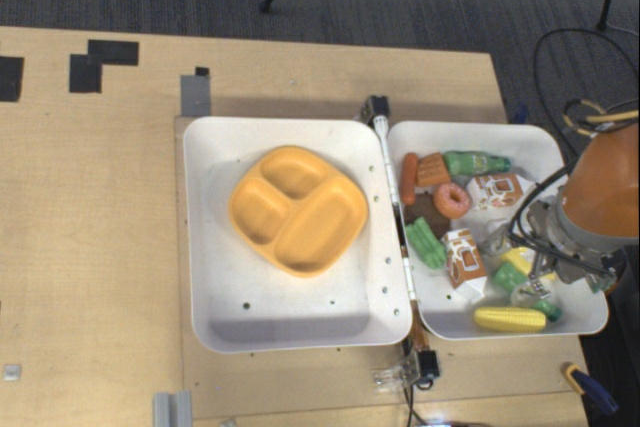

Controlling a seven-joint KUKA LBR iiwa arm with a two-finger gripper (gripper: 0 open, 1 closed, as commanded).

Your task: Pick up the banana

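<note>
Banana point(513, 261): taken to be the pale yellow piece in the right bin point(480, 133), towards that bin's near right corner. It is partly covered by the gripper point(535, 281), so the shape cannot be confirmed. It is seen just above the yellow corn cob point(510, 318), which lies along the near wall with a green tip at its right end.

The gripper is positioned low over the banana, overlapping its right side. Whether it is open or closed cannot be told from this angle (the wrist hides it), and no object is seen held. Contact with the banana cannot be judged either.

The arm point(603, 183) is seen entering from the right, orange band uppermost, with a grey wrist section below it and black cables looped around it.

Other items noted in the right bin:
- a small white carton point(465, 257) just left of the banana
- a green piece point(425, 243) left of that
- a pink-iced donut point(453, 201) near the middle
- a second white carton point(497, 190) to the donut's right
- a green bottle point(478, 161) lying along the far wall
- a red sausage point(409, 173) near the far left corner

In the left bin point(200, 215) an orange divided plate point(298, 208) is placed, three compartments, roughly centred. The two bins are set touching, side by side, on the wooden bench point(90, 245). Black tape marks point(101, 63) are seen at the bench's far left.
</note>
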